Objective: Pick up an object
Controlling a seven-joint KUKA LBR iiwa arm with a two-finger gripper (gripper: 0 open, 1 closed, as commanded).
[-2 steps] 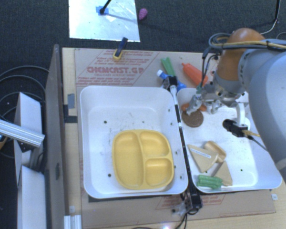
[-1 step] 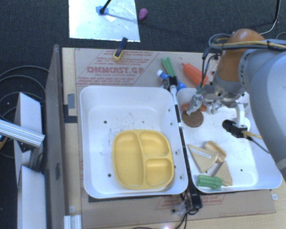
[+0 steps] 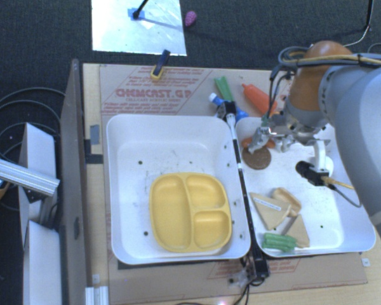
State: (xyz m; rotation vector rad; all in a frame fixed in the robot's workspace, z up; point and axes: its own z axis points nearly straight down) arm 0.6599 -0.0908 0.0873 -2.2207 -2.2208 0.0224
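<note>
The robot's hand [image 3: 264,140] hangs low over the back left corner of the right bin [image 3: 343,215], just above a brown disc [image 3: 259,160]. Tan blocks [image 3: 270,210] and a green piece [image 3: 279,241] lie near that bin's front. A yellow divided tray [image 3: 190,211] sits in the left bin [image 3: 146,145]. A green marker [image 3: 223,88] and an orange item [image 3: 256,97] rest on the surface [image 3: 152,91] behind.

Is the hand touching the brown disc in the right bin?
Cannot tell. In the camera view the hand overlaps the upper edge of the brown disc, hiding any gap.
</note>
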